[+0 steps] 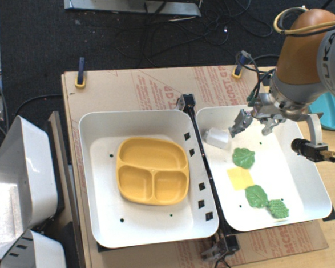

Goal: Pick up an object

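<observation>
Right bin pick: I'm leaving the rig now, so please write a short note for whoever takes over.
Gripper: open, holding nothing, above the far part of the right bin.
In that bin: white cup lying near the divider, three green pieces, yellow square.
Left bin: yellow divided plate.
Done: nothing picked.
Left: close on one object and lift it.

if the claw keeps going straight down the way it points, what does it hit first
Most likely the bare floor of the right bin, near its back. The claw hangs behind the green pieces, beside the white cup. Depth is hard to judge.
</observation>
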### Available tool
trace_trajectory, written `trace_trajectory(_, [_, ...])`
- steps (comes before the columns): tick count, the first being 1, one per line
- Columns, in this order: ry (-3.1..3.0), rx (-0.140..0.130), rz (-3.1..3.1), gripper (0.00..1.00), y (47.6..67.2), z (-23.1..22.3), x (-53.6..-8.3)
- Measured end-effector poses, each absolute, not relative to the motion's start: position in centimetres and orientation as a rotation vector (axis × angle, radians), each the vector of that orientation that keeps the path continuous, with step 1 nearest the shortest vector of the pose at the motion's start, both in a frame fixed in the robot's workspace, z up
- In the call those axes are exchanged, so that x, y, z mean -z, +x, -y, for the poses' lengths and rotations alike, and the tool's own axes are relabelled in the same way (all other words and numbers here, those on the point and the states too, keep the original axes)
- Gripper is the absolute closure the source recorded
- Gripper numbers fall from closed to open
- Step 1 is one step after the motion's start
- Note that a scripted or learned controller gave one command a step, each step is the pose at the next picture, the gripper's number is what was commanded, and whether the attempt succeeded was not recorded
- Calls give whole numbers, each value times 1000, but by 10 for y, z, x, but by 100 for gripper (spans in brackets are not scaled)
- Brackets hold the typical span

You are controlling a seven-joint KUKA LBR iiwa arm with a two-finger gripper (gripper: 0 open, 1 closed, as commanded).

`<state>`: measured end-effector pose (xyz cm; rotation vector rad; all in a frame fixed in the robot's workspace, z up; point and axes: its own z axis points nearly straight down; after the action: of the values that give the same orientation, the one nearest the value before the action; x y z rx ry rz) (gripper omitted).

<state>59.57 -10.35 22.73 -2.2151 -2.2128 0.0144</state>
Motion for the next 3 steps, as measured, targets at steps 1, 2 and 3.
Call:
trace_trajectory(1, [-2220,-1,2223,0,598,103,-235])
trace_trajectory(2, [-2221,-4,2218,0,593,103,-191])
trace_trajectory(3, [-2220,-5,2217,0,597,100,-128])
